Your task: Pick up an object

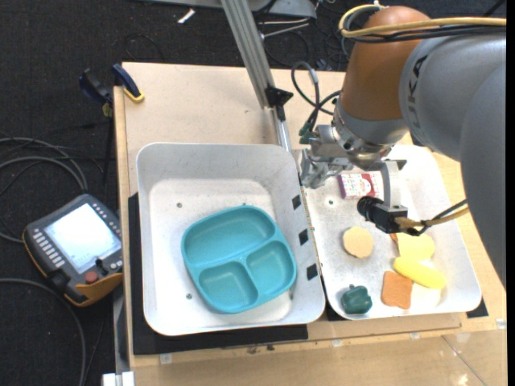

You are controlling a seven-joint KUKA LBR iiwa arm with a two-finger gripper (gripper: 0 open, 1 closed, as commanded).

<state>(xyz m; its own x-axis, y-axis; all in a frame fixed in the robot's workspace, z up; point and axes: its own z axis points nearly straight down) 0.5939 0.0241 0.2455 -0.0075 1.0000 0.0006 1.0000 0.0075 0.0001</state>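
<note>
Objects are lying in the right bin [459, 288]: a round cookie [358, 242], yellow banana [418, 272], orange piece [396, 289], green pepper [356, 299]. We are hovering our gripper [320, 166] near the bin's far-left corner, grip state unreadable; we are judging the cookie easiest, centring before descending.
</note>
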